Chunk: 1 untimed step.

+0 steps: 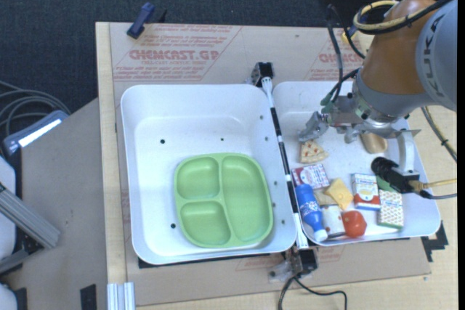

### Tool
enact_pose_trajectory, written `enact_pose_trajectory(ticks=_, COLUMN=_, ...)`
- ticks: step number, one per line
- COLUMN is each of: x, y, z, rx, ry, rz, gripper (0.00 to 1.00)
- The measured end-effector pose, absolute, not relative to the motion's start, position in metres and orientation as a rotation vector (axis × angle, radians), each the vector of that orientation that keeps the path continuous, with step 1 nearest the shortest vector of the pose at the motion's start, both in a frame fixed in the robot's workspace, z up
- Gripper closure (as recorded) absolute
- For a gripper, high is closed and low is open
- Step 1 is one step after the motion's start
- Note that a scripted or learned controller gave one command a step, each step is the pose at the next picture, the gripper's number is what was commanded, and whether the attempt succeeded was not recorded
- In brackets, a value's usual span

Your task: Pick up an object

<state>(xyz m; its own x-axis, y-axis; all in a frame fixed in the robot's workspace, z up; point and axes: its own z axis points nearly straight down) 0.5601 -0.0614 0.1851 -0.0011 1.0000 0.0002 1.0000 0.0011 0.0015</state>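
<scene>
The right bin [429, 218] holds several small items. A toy pizza slice [313, 152] lies near its left wall, and my gripper [315, 127] hangs just above and behind it. Nearer the front are a small red and white carton [312, 176], a blue bottle [309, 208], a yellow cheese wedge [339, 194] and a red tomato [354, 223]. Two small boxes [365, 192] [391, 210] lie to the right. A tan piece [374, 142] shows partly under the wrist. I see nothing hanging from the gripper.
The left bin [145, 120] holds a green divided plate [221, 200]. A black divider rail [277, 131] runs between the bins. A blue clip [140, 20] lies on the bench's far left corner. The arm [407, 47] covers the right bin's back right.
</scene>
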Motion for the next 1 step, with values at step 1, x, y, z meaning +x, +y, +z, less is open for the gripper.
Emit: enact_pose_trajectory(ticks=1, x=0.5128, y=-0.0933, z=0.1198, rx=2.223, ry=2.221, rz=-0.001, gripper=0.0)
